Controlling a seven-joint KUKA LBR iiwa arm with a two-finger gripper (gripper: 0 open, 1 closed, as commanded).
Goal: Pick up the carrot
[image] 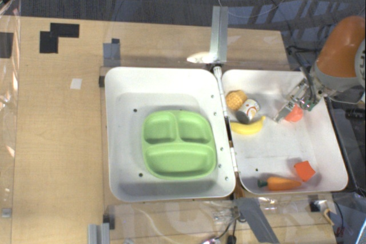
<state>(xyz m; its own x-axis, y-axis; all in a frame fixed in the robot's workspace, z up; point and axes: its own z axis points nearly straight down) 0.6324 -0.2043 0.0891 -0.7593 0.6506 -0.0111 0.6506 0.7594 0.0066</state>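
Lying at bin's near edge, carrot [283,183], well apart from tool [295,107]

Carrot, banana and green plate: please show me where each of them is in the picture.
carrot [282,183], camera view, middle of its orange body.
banana [247,128], camera view, middle of its curved yellow body.
green plate [178,155], camera view, floor of its large front compartment.

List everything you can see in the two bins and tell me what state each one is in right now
carrot: lying flat near the right bin's front wall, untouched
gripper: low over a small red-orange piece
banana: lying flat
can: tipped on its side against the banana
orange block: resting beside the carrot
green tray: flat in the left bin
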